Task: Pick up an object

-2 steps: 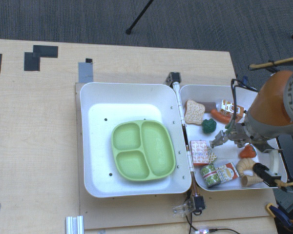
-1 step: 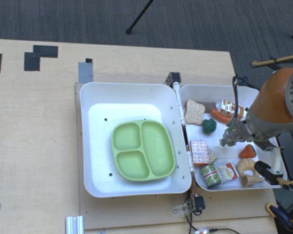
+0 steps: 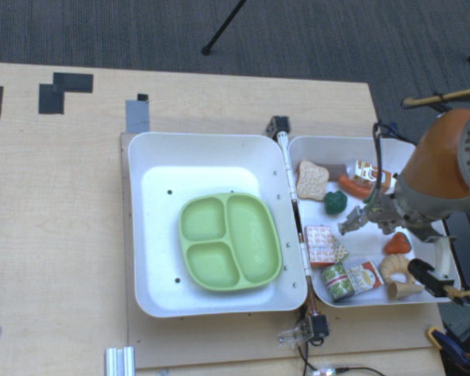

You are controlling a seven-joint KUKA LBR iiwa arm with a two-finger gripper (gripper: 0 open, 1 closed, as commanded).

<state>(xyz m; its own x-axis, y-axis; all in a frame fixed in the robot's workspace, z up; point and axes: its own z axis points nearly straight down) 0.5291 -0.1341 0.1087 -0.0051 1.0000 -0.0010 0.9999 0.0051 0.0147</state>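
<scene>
Pale wooden table [image 3: 55, 210] on dark carpet: left bin [image 3: 153, 288] holds a green divided plate [image 3: 229, 241] at centre frame, the right bin [image 3: 446, 292] the pickable toy food, where the gripper [image 3: 359, 219] hovers mid-bin, fingers seemingly spread, grasping nothing.

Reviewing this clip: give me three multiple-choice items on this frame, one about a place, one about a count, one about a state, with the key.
1. Which bin holds the light green divided plastic plate?
A. the left white bin
B. the right white bin
C. neither; it lies on the bench

2. How many compartments does the plate have?
A. two
B. three
C. five

3. The plate is
A. upside down
B. leaning on the bin wall
C. lying flat, hollows up

Key: 1 A, it sits inside the left bin's walls. 2 B, two raised ridges split it into three hollows. 3 C, its open hollows face the camera.
</scene>
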